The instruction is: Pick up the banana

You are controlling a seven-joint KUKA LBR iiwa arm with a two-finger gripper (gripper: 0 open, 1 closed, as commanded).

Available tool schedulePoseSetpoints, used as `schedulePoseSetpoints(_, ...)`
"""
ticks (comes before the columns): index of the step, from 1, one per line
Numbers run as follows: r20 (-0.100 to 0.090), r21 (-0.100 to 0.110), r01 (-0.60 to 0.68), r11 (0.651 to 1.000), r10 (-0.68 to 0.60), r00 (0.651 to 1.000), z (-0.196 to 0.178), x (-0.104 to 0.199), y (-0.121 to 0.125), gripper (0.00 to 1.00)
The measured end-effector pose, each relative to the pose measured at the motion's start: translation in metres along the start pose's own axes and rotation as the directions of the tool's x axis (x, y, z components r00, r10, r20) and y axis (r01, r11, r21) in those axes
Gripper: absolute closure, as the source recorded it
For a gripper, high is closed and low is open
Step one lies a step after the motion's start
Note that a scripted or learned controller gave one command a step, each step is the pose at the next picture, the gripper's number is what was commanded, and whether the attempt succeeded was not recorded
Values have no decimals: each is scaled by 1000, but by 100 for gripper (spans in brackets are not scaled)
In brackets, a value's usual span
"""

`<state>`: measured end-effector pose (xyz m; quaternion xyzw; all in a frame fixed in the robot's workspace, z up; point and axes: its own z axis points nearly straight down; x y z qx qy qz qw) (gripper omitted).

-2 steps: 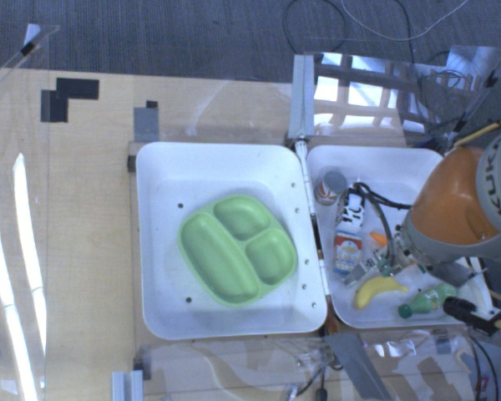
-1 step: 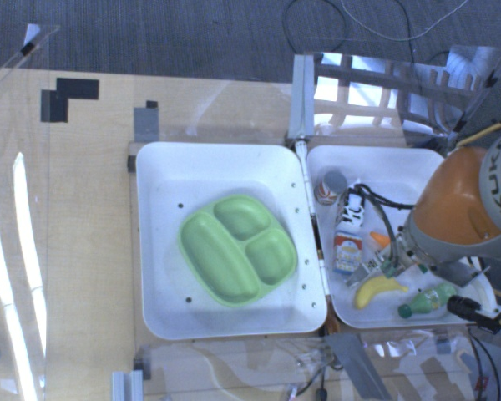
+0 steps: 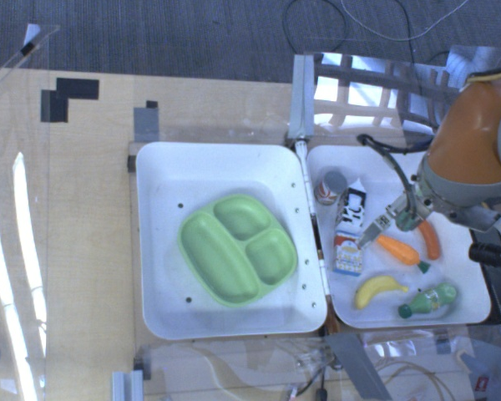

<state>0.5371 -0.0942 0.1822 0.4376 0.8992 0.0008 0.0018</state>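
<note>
pale wooden bench fills most of what we see, with dark grey carpet and loose black cables beyond its far edge. we take the right-hand white bin (image 3: 478,303) as our landmark. just to its left, touching along the shared rim, sits the second white bin (image 3: 163,224), and in that one lies a green divided plate (image 3: 238,247) with three compartments, set at a slant.

inside the landmark bin, the banana (image 3: 379,289) lies near the front wall, a little left of the middle, curved and flat on the floor of the bin. just to its right, also by the front wall, lies a green bottle (image 3: 428,300) on its side. behind the banana we see an orange carrot (image 3: 400,251), and right of that a second orange-red piece, sausage-shaped (image 3: 430,239). along the bin's left wall stands a small milk carton (image 3: 350,230), and behind it a small can (image 3: 329,186).

the gripper (image 3: 376,230) hangs over the middle of the bin, behind the banana and apart from it, its tip just beside the carton and the carrot. we cannot tell how the claw stands.
</note>
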Motion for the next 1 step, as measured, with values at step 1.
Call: schedulePoseSetpoints(1, -3, 4, -160, 987, 160, 987, 81, 27, -40, 0)
